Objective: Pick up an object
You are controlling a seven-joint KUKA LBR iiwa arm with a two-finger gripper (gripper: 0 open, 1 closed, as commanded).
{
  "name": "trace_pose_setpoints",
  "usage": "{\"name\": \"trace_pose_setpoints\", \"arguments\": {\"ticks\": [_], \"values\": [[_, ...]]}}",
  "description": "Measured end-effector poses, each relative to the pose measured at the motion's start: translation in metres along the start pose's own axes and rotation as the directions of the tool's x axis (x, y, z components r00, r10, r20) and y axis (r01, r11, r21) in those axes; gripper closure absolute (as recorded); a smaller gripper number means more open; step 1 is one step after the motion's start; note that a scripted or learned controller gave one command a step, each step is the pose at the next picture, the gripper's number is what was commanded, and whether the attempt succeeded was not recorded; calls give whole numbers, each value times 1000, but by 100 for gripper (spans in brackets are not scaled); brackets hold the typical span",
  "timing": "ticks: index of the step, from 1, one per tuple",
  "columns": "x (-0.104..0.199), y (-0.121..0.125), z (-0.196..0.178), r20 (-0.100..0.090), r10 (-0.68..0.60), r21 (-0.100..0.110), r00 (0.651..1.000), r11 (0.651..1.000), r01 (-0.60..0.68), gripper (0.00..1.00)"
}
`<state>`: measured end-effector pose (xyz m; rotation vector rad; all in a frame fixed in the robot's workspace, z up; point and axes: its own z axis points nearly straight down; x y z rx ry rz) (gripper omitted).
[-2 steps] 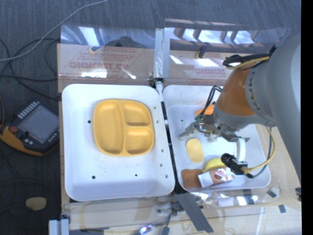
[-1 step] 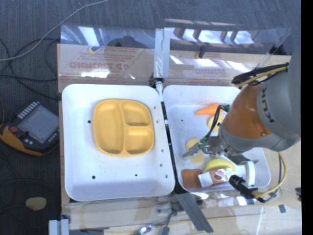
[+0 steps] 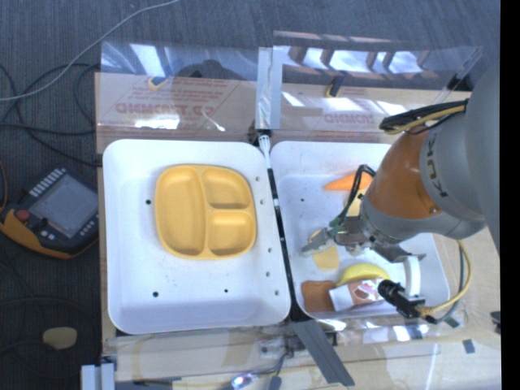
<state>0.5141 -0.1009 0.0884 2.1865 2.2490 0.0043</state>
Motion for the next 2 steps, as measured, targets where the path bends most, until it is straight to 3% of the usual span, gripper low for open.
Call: {"name": "trace_pose_setpoints", "arguments": {"ticks": [1, 2], "values": [[1, 1, -10, -1, -1, -2, 1000, 1000, 1, 100], [20, 15, -95, 2, 78, 8, 997, 997, -78, 100]]}}
